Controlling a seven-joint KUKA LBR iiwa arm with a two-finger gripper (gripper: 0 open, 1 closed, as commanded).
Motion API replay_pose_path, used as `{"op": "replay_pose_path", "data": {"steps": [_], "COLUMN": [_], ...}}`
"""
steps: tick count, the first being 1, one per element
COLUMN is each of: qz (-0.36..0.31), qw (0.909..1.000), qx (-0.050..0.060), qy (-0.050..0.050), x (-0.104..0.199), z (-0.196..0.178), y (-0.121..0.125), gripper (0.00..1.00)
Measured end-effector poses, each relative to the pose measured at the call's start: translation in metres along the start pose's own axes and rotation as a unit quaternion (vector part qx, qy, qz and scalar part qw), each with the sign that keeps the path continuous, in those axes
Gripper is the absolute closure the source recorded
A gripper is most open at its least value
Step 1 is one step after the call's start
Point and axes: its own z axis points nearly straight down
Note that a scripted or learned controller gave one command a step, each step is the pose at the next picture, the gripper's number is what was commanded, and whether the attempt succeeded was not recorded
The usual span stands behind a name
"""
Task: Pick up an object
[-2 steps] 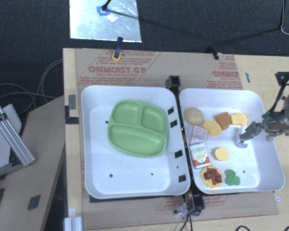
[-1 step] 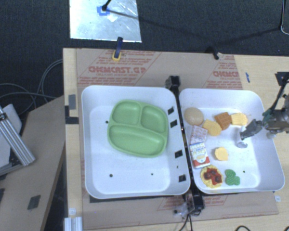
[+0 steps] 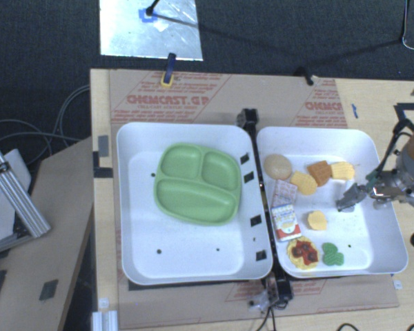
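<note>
The right bin (image 3: 383, 250) holds several toy foods. A tan round bun (image 3: 277, 165), a yellow oval piece (image 3: 304, 183), an orange cracker (image 3: 319, 172) and a ridged yellow chip (image 3: 342, 170) lie along its back. Two small packets (image 3: 284, 212) rest by the left wall. A yellow chunk (image 3: 317, 221), a red-and-yellow pizza piece (image 3: 303, 252) and a green broccoli (image 3: 332, 256) sit toward the front. My gripper (image 3: 349, 198) reaches in from the right, low over bare bin floor. It is right of the yellow chunk and below the ridged chip, and I see nothing held in it.
The left bin (image 3: 138, 254) carries a green divided plate (image 3: 196, 183). A black divider with clips (image 3: 257, 185) runs between the bins. A metal sheet (image 3: 150, 19) lies beyond the bench, and an aluminium frame (image 3: 10, 192) stands at the far left.
</note>
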Motion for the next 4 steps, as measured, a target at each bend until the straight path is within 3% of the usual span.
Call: {"op": "replay_pose_path", "data": {"steps": [2,3,4], "qz": [0.001,0.000,-0.002], "qw": [1.0000,1.0000,1.0000], "qx": [-0.001,-0.004,-0.004], "qy": [0.000,-0.001,-0.001], "x": [-0.003,-0.003,0.002], "z": [0.113,0.100,0.049], "y": [0.001,0.002,0.013], "gripper": [0.00,1.00,1.00]}}
